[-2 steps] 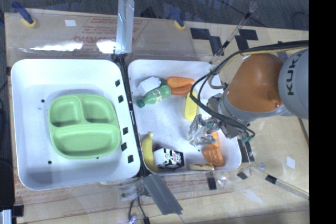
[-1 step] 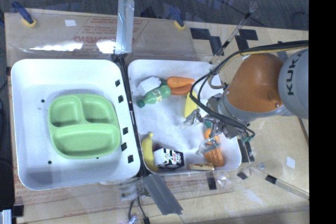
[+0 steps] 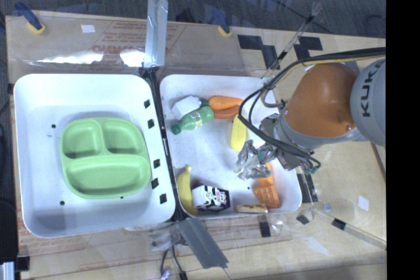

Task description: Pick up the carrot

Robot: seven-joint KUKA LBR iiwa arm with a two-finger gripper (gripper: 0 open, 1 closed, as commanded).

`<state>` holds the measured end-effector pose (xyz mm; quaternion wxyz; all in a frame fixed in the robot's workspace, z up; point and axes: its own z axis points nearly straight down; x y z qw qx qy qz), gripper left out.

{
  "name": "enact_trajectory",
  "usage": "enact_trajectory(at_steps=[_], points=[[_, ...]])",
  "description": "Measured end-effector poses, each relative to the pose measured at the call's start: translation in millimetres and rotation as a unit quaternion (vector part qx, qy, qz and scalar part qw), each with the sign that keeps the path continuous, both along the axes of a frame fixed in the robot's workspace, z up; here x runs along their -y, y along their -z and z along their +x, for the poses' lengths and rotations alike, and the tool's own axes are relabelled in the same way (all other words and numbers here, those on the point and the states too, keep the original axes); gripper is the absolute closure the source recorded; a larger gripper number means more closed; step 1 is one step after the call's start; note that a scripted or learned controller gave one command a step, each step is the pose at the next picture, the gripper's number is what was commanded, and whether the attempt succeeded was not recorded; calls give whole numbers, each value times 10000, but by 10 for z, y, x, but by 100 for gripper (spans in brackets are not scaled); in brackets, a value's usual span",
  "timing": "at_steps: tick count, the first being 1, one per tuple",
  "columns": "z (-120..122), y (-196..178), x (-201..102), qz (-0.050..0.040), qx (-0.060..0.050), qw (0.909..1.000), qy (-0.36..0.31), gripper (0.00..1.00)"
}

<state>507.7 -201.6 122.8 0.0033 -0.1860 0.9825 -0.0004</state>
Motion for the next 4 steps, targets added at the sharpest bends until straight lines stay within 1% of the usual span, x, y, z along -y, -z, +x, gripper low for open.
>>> enact_trajectory(at_steps=[1,2,3,4], points=[[0,1,-3,1,-1,10000,-4,0],[-58,306,85,6,-35,9928,1198,0],[-216,299,-47,-5,3,9979,-642,0],[-199,198,-67,-6,7,9977,-682,100]])
